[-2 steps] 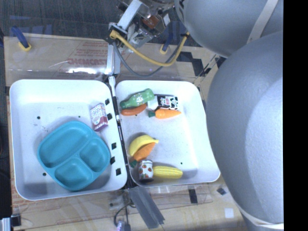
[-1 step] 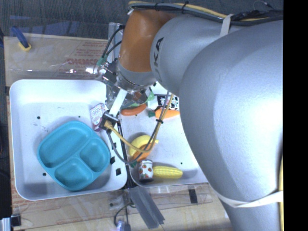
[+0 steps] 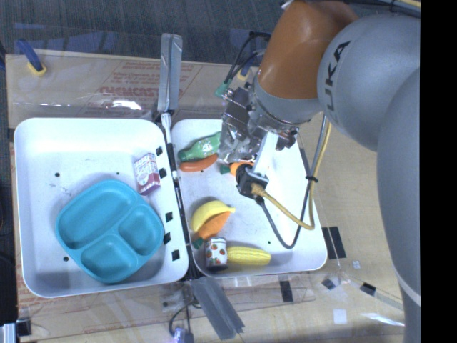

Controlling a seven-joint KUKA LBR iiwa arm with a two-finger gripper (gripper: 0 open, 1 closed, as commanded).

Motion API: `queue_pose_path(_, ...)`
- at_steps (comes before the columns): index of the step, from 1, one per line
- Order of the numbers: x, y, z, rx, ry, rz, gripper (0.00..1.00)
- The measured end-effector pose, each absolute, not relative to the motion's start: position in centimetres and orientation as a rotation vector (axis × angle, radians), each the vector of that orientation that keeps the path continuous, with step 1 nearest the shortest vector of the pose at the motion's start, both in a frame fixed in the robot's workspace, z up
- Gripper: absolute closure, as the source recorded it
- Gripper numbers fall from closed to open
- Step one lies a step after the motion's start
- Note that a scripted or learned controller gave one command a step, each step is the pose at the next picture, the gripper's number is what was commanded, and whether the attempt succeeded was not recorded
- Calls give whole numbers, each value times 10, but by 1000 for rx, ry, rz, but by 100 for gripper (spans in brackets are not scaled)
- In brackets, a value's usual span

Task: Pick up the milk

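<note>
The bench (image 3: pixel 86 84) is pale wood-coloured board with faint red printing, under a dark backdrop along the top, and a blue-and-yellow clip (image 3: pixel 30 57) sits at its far-left edge, well away from the gripper (image 3: pixel 234 148). Black tape marks (image 3: pixel 332 241) dot the bench lower right of the gripper.

Far left of the gripper lies the left bin (image 3: pixel 43 141). In it a blue divided tray (image 3: pixel 108 229) rests toward the near side, and the milk (image 3: pixel 146 172), a small maroon-and-white carton, lies just beyond the tray's far corner, close to the divider wall, well left of the gripper and slightly nearer the camera.

The right bin (image 3: pixel 307 256) holds the gripper itself, low over its far part. Just left of the gripper, almost touching it, lie a green bottle (image 3: pixel 201 147) and an orange carrot (image 3: pixel 198 164) beneath it. Nearer the camera than the gripper sit a yellow banana (image 3: pixel 212 211) over an orange piece (image 3: pixel 211 226), then a small can (image 3: pixel 216 253) and a corn cob (image 3: pixel 247 256) beside it.

Whether the gripper is closed or released cannot be told; the wrist and cabling hide it.
</note>
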State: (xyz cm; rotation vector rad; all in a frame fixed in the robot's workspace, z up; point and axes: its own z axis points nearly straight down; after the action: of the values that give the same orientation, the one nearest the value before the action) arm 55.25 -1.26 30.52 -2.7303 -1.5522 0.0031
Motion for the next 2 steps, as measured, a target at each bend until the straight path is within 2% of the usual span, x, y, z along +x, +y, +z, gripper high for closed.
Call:
queue_pose_path(1,499,-125,186,-2733,-1541,8,100)
queue_pose_path(2,527,-166,154,-2893,-1219,6,100)
